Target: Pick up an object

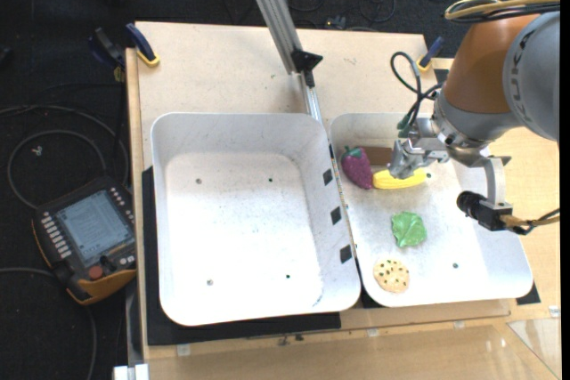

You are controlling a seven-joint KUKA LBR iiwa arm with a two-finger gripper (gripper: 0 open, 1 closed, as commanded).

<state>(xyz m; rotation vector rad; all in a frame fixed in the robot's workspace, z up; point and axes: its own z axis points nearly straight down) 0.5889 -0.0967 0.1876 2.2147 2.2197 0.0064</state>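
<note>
Nearest me, a speckled cookie (pixel 391 275) is lying by the right bin's (pixel 499 267) front rim, with open floor beside it. Closer to the gripper (pixel 407 161), a crinkled green leaf (pixel 409 230) is sitting. The gripper is hanging directly over the smooth yellow banana (pixel 401 181); I cannot tell its finger state. A purple fruit (pixel 358 167) is lying just beside.

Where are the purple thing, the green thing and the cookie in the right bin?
purple toy (pixel 358 167), camera view, middle of its body.
green toy (pixel 409 230), camera view, centre of its top.
cookie (pixel 391 275), camera view, centre of its face.
</note>
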